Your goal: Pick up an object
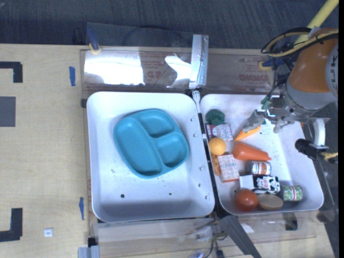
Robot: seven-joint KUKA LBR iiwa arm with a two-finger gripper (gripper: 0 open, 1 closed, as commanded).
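My gripper (266, 124) hangs over the upper part of the right bin (309, 168), below the arm's orange band (312, 69). Its fingers stand apart, open, with nothing visibly held between them. A thin orange piece (247, 134) lies just under the left finger (252, 122). Below that lies an orange carrot (250, 153). To the left sit a dark green round object (216, 115), a small packet (222, 131) and a yellow ball (217, 146). Lower down are a printed packet (229, 168), a small can (261, 168), a black-and-white carton (266, 184), a tomato (246, 199), a brown disc (270, 202) and a green can (293, 193).
The left bin (102, 160) holds a blue divided plate (151, 141). A raised divider (203, 144) separates the two bins. Cables and the arm's body (317, 95) crowd the right bin's upper right corner. A clear panel (140, 63) stands behind the bins.
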